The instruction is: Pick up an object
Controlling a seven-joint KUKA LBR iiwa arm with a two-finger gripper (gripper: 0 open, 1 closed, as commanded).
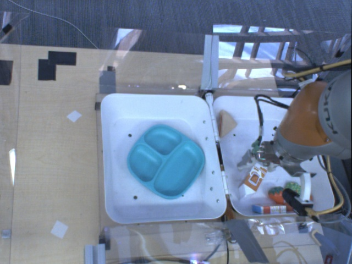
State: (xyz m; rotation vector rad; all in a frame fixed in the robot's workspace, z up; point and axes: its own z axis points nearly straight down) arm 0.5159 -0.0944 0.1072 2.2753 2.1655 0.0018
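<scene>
Two white bins (110, 202) on wooden bench; blue divided plate (166, 160) in left one. Gripper (254, 159) low in right bin beside orange-white packet (254, 178); grip state unreadable.

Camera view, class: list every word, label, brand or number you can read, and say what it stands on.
"KU": pale raised letters on the grey arm, cut off at the frame edge.
Orange-and-white packet: has print, too blurred to read.
Small box with blue end: print too small to read.
</scene>
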